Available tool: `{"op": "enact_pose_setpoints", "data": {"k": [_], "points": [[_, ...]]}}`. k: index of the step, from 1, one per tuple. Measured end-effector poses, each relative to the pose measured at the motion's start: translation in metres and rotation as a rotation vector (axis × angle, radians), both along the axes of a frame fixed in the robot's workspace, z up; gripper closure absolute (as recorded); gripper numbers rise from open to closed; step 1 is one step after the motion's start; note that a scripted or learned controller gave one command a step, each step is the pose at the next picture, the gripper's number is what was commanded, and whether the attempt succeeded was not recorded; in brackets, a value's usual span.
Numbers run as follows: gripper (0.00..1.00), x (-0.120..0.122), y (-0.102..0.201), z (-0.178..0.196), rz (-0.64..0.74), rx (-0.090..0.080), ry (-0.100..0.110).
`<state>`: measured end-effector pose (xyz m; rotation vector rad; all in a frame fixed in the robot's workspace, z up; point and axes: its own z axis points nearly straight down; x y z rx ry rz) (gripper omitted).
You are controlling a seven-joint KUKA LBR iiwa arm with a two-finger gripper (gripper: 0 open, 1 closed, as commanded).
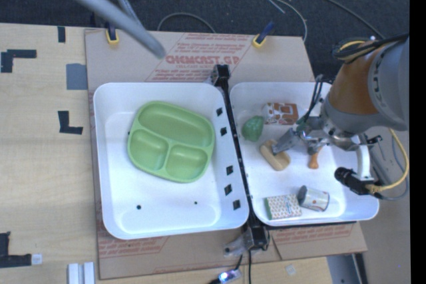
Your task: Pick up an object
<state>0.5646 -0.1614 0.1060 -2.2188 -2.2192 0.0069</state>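
You had the claw (291, 141) low in the right bin (359, 213), over the tan wooden block (274, 157). Whether it had hold of anything could not be told at this slant; no grasp is recorded. The block lay just beside the claw's tip, the likeliest target. A green ball (253, 128) sat near the divider, a brown-and-white carton (280, 113) behind, and an orange peg (313, 159) under the wrist. Toward the front lay a patterned packet (282, 207) and a grey cylinder (313, 198). The left bin (110, 209) held a green divided plate (172, 141), well apart from the work.
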Motion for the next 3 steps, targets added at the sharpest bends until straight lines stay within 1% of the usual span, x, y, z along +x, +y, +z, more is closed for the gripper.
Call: {"op": "enact_pose_setpoints", "data": {"k": [1,2,3], "points": [[0.00,0.001,-0.001,-0.019,0.000,0.000,-0.005],[1.00,0.003,0.001,-0.007,0.002,0.002,-0.012],[1.00,0.013,0.005,0.049,0.002,0.001,-0.008]]}}
